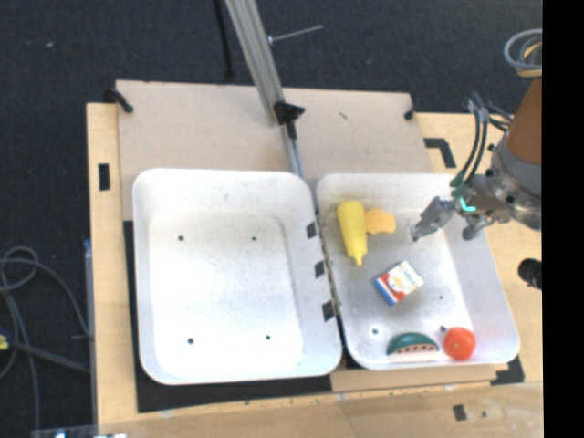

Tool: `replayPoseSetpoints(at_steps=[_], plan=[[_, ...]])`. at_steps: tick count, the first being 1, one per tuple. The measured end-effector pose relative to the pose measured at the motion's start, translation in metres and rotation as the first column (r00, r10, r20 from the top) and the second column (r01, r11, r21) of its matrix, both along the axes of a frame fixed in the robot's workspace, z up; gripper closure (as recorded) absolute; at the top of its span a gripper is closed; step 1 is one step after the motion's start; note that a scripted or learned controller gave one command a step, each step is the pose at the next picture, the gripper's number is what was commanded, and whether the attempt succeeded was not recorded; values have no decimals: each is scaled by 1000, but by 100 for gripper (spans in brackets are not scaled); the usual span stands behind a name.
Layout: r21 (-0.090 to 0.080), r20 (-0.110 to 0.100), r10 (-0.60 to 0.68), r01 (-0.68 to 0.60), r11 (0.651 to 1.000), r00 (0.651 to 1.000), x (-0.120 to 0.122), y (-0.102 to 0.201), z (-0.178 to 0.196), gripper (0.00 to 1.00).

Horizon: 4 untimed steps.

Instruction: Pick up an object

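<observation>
On the counter (228, 126) two shallow white bins sit side by side, their inner rims touching along a dark seam. The left bin (164, 199) shows bare white floor with a few small dark dots. The right bin (493, 290) holds every loose object: a yellow mustard bottle (352, 230) lies near the upper left corner with its nozzle pointing toward the near edge, and a small yellow-orange lump (380, 221) touches its right side. Near the middle of the bin lies a small white carton (398, 283) with red and blue print, tilted on a diagonal. Along the near wall rest a watermelon slice (412, 345) (green rind, red flesh) and, just beside it to the right, a red-orange tomato (460, 342). The arm (522, 135) reaches in from the right, and the gripper (448, 219) hangs over the bin's upper right part, well apart from the carton and to the right of the lump. Its fingers (426, 219) are spread apart with nothing between them; one grey finger slants down to the left, the other stands nearer the bin's right wall. A slanted aluminium post (255, 48) rises from behind the bins.
</observation>
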<state>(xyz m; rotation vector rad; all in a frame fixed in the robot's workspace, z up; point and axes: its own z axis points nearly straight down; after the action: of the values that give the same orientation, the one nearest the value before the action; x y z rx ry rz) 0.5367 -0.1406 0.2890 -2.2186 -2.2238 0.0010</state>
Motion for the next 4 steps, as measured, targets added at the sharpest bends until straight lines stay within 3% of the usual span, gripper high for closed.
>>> replayPoseSetpoints(at_steps=[1,4], plan=[[-1,4,-2,2,1000,1000,1,0,2,0],[-1,-3,-6,6,1000,1000,2,-6,-151,0]])
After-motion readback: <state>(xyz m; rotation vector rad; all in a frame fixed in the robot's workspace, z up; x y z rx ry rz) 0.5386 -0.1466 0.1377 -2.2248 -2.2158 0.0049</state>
